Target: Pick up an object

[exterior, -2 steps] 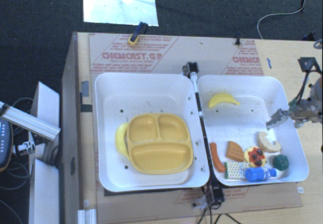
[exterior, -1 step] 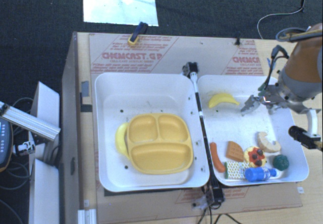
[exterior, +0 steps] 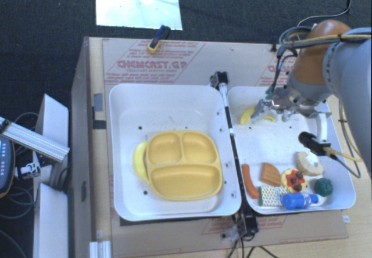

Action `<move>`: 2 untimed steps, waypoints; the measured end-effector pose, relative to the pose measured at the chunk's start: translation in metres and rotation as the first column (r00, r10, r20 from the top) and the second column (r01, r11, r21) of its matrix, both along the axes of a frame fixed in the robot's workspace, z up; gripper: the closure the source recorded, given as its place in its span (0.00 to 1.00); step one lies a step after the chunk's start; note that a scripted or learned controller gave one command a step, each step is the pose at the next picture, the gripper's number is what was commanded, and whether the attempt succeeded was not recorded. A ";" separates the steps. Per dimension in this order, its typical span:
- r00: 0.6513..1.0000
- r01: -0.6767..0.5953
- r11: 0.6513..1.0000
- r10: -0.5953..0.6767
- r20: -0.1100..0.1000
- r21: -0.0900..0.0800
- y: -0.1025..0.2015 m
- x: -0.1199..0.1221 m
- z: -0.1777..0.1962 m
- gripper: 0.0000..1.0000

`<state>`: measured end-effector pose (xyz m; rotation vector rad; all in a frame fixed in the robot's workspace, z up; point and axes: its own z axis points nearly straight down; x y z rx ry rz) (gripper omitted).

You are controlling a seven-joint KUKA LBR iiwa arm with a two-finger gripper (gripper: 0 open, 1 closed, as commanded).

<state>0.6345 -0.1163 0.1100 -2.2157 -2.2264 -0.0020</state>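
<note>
Two shallow white bins sit side by side on a bench, seen from above at a slant. Inside the left bin (exterior: 125, 152) lies a yellow divided tray (exterior: 183, 165) with three compartments, resting on top of a yellow plate (exterior: 139, 160) whose edge peeks out at the tray's left side. The right bin (exterior: 256, 140) holds a scatter of toy food along its near edge: an orange sausage (exterior: 250, 181), a brown slice (exterior: 270, 174), a speckled square (exterior: 269, 195), a small pizza (exterior: 294, 180), a blue bottle (exterior: 299, 200), a dark green ball (exterior: 323, 186) and a pale doughnut (exterior: 308, 164). A yellow banana (exterior: 256, 114) lies alone at the far left of this bin. The grey arm reaches in from the right, and its gripper (exterior: 272, 107) is low over the banana's right end, touching or nearly touching it. Whether the gripper is spread or pressed together cannot be told from this angle, nor whether it has hold of the banana.
</note>
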 end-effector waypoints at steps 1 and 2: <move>1.000 0.000 1.000 0.000 0.000 -0.001 0.024 0.034 -0.026 0.00; 1.000 -0.004 1.000 0.004 0.004 -0.003 0.024 0.036 -0.014 1.00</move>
